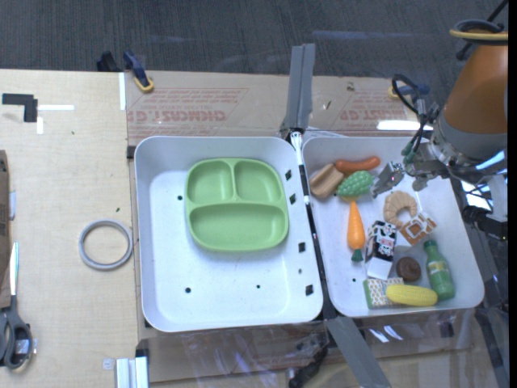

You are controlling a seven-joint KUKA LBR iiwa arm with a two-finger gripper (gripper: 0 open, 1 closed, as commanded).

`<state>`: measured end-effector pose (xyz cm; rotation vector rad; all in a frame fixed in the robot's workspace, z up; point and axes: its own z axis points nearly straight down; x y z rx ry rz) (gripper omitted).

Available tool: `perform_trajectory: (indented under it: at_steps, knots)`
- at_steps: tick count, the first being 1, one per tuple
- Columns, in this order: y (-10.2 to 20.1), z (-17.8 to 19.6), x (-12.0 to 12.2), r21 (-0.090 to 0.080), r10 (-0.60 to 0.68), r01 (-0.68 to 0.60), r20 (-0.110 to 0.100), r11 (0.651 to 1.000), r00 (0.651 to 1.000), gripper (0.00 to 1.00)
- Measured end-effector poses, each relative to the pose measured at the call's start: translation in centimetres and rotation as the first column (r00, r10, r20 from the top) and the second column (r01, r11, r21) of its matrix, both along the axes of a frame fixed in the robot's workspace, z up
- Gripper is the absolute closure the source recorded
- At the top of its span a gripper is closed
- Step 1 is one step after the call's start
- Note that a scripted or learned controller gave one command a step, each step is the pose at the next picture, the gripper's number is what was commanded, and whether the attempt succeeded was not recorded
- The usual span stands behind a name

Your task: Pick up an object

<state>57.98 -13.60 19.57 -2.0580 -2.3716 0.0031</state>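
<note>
The right bin (472, 241) holds several toy foods: a red sausage (356, 166), a brown bun (325, 181), a bumpy green piece (354, 185), an orange carrot (355, 226), a tan croissant (399, 204), a waffle (418, 229), a cow-patterned carton (381, 241), a chocolate donut (408, 268), a green bottle (439, 270) and a yellow corn cob (412, 296). My gripper (391, 177) hangs low over the back of this bin, between the green piece and the croissant. Nothing is visibly held in it.
The left bin (161, 297) carries a green divided plate (237, 204). On the wooden bench to the left lie a grey tape ring (106, 243) and scissors (14, 331). A grey divider post (300, 87) stands between the bins at the back.
</note>
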Motion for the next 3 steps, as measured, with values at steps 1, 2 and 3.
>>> perform_trajectory:
  at_steps: [1,2,3]
  knots:
    - [2.6,-10.4,0.7,0.0,0.071,-0.071,0.001,0.997,0.997,0.0]
    - [2.4,-9.5,0.7,-0.001,0.067,-0.067,0.001,0.998,0.998,1.0]
    - [7.7,-0.4,4.1,-0.001,0.007,-0.007,0.003,1.0,1.0,1.0]
